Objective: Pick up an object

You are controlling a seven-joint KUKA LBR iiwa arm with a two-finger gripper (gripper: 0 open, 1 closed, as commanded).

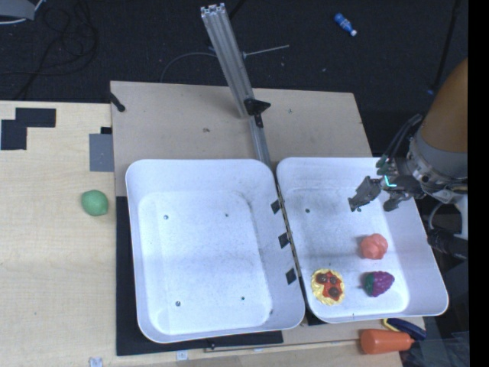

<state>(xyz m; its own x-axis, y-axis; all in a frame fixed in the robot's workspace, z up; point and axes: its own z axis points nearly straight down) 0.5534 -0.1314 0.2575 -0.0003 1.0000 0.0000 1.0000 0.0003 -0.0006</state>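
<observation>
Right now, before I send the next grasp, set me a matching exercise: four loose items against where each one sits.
Things:
1. green ball
2. purple grapes
3. orange carrot
4. yellow pizza toy

Places:
A. right bin, against its near wall, next to the divider
B. bench, left of the left bin
C. outside the bins, by the right bin's near edge
D. right bin, below the pink toy

Pairs: 1-B, 2-D, 3-C, 4-A

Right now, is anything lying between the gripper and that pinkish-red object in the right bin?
No. In the camera view the gripper hangs above the right bin, and only bare white bin floor separates it from the pinkish-red object below.
</observation>
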